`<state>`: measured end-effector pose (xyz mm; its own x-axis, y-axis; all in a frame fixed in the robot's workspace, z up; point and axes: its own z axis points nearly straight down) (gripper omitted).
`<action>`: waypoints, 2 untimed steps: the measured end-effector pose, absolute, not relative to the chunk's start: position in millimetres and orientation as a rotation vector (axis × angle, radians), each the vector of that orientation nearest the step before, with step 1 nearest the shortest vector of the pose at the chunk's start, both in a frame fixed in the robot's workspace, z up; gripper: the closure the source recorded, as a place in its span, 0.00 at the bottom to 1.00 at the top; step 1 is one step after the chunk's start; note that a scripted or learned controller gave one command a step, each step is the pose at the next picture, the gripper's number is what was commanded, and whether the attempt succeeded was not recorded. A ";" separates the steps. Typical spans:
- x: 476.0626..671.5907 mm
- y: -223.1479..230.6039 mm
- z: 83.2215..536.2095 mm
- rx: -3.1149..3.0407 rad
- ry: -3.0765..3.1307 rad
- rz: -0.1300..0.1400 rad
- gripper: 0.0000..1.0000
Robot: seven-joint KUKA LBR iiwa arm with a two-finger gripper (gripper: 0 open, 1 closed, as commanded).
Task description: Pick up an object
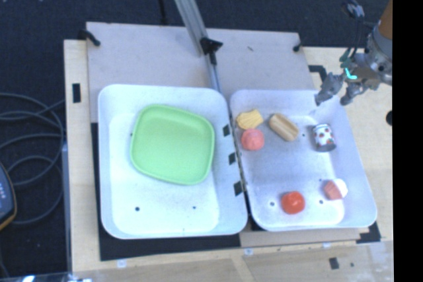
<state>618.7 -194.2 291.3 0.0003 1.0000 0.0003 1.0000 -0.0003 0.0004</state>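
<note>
Scanning left to right: left shallow white bin (112, 208) carries a square pale-green plastic plate (173, 144), lying flat, centred a little toward the far side. Nothing graspable beside it.

Right shallow white bin (360, 198) holds the candidates. Far-left corner: a yellow ridged lump of toy food (250, 119) with a pink round ball-like piece (252, 139) touching or just beside its near edge. To their right, a tan bun-shaped piece (284, 127), lying slantwise. Farther right, a small white-and-dark object in a shiny cup (323, 137). Near side: a red round tomato-like piece (293, 202) and, right of it, a pink-and-white chunk (335, 189) hard against the bin's right wall.

Two-finger gripper (336, 90) hangs over the far-right corner of the right bin, fingers apart by a moderate gap, nothing between them. No object lifted yet.

Judgement: the shiny-cup object is nearest the gripper and stands clear of its neighbours, so likely the easiest pick. Descend straight, centre the fingers across its narrow width, keep off the bin wall. The yellow and pink pair sit too close for a clean single grasp.

Hard to read: what the shiny-cup object is; whether yellow and pink pieces touch; gripper height above the bin floor. Arm cut off at the right.
</note>
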 end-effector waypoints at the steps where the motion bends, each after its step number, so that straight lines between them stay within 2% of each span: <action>1: 618.7 -194.2 291.2 2.222 2.221 0.001 0.00; 2: 621.7 -198.6 230.2 2.225 2.223 -0.005 0.00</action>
